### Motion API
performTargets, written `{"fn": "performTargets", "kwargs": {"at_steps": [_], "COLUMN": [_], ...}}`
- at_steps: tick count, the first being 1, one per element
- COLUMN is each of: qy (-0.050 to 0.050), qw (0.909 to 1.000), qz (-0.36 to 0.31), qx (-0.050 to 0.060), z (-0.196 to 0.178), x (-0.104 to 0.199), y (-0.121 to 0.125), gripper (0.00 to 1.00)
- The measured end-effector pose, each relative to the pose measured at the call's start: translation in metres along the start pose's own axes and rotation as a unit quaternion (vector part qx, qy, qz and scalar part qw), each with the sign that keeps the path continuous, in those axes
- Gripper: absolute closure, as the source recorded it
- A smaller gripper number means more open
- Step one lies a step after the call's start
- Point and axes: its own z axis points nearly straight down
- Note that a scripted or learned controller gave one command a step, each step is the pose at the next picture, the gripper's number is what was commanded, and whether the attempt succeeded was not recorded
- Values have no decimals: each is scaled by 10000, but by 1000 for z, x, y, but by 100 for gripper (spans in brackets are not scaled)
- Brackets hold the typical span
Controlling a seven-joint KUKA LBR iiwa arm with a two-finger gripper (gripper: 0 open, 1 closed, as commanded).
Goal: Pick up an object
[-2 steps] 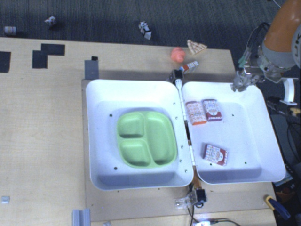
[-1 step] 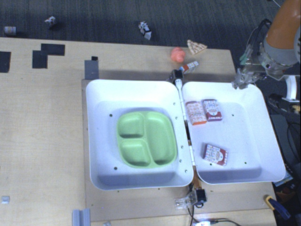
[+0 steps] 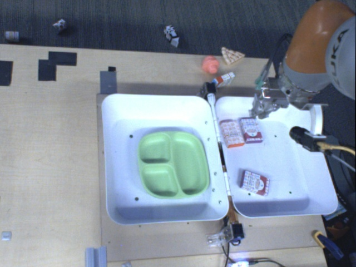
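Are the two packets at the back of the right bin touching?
Touching. The camera view shows the orange-edged packet and the red-edged packet side by side, edges meeting with no white bin floor between.

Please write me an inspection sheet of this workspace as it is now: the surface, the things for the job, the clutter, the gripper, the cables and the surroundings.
Surface: wooden bench bearing a left bin and a right bin.
Job's things: three small packets in the right bin: an orange-and-white packet beside a red-and-white packet, and a third packet lying apart, nearer the front.
Clutter: green divided tray in the left bin; pink ball and wedge-shaped toy on the bench behind the bins.
Gripper: gripper above the right bin's back part, near the two packets; holds nothing visible.
Cables: black cable with yellow wires over the right bin's right edge.
Surroundings: dark carpet with small scattered things.
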Motion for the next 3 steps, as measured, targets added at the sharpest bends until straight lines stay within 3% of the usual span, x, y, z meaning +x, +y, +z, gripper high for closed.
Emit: {"fn": "performTargets", "kwargs": {"at_steps": [1, 2, 3], "qy": [-10, -1, -3], "qw": [10000, 10000, 10000], "qz": [21, 8, 8], "qx": [3, 6, 13], "z": [-4, -21, 58], "x": [-17, 41, 101], "y": [-84, -123, -47], "gripper": [100, 100, 100]}}
